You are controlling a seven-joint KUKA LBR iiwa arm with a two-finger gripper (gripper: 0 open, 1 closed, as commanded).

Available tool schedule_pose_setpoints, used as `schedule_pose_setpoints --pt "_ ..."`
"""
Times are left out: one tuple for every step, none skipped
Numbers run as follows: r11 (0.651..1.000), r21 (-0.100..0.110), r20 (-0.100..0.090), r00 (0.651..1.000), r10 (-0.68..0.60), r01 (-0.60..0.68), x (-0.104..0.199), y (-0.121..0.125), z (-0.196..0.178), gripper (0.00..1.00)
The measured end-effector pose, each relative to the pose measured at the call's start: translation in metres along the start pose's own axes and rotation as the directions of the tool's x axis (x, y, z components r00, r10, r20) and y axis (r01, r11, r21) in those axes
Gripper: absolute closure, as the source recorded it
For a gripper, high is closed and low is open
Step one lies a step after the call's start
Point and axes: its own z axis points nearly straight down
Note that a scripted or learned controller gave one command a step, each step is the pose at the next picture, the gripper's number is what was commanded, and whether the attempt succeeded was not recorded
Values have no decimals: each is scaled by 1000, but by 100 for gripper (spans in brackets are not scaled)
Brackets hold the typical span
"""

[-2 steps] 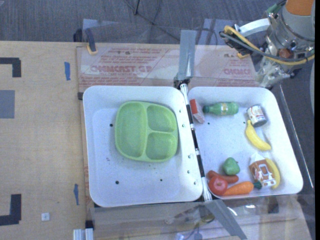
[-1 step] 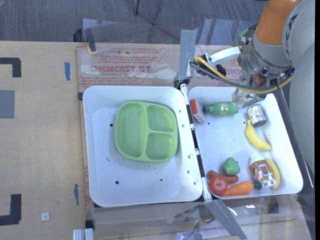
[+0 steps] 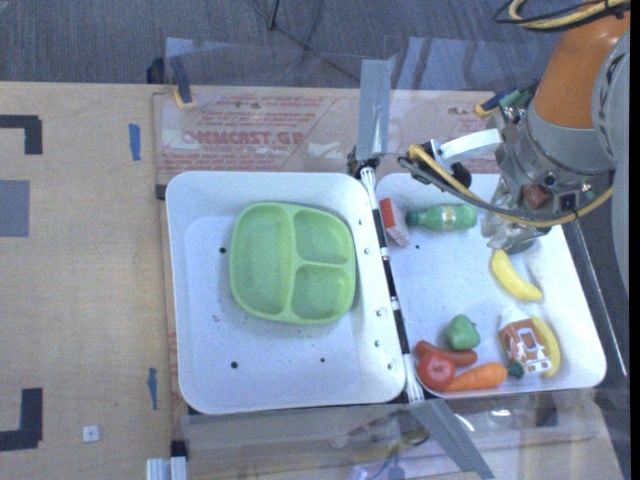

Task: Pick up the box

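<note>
Box (image 3: 527, 346): near right corner of the right bin (image 3: 440, 268), beside a banana.
Neighbours: carrot (image 3: 480, 376), tomato, green pepper (left of it).
Gripper (image 3: 508, 230): hovering farther back; opening, cannot tell.

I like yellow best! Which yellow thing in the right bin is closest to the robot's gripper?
The bare yellow banana, lying just below the gripper. The other yellow banana lies nearer the bin's front corner, tucked against the small orange and white box.
</note>
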Motion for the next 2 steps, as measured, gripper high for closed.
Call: schedule_pose_setpoints --pt "991 -3 -1 991 -132 132 -3 45 -62 100" --pt "1000 0 1 1000 -3 3 -8 27 -22 100"
